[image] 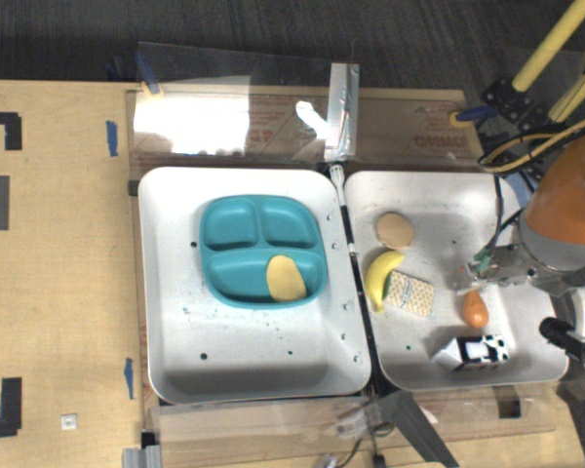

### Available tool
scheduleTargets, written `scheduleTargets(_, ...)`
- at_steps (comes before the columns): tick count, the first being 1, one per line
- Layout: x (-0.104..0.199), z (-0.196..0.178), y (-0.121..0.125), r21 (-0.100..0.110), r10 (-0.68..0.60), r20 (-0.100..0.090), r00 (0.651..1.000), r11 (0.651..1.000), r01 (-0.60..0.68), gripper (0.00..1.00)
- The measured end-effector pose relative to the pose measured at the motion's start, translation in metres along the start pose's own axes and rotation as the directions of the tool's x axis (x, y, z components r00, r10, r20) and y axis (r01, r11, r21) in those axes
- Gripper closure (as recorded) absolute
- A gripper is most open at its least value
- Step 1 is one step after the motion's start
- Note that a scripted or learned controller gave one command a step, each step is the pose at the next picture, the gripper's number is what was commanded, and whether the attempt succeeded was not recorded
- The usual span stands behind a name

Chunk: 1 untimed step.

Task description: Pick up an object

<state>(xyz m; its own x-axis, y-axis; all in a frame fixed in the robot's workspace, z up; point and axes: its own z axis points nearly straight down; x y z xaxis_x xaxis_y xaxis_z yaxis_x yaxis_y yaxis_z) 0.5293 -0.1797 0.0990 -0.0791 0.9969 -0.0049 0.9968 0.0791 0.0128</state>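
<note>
The right bin (439, 188) holds a tan round lump (395, 230), a banana (381, 275), a speckled pale cracker-like square (410, 293), a small orange object (476, 310) and a black-and-white block (481, 351). My gripper (482, 264) reaches in from the right and hangs just above and behind the orange object, close to the bin's right side. Nothing is seen held in it. In the left bin (175, 330) lies a teal divided plate (236, 224) with a yellow oval piece (286, 279) in its lower right compartment.
The grey arm with its orange band (565, 208) covers the right bin's right rim. A clear plastic sheet (244, 115) and a metal post (342, 105) stand behind the bins. Yellow cables (551, 37) run at the upper right.
</note>
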Motion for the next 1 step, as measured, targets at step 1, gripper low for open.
scheduleTargets(1, 0.0161, 0.0097, -0.0428, -0.006, -0.112, 0.002, 0.994, 0.994, 0.112, 1.0)
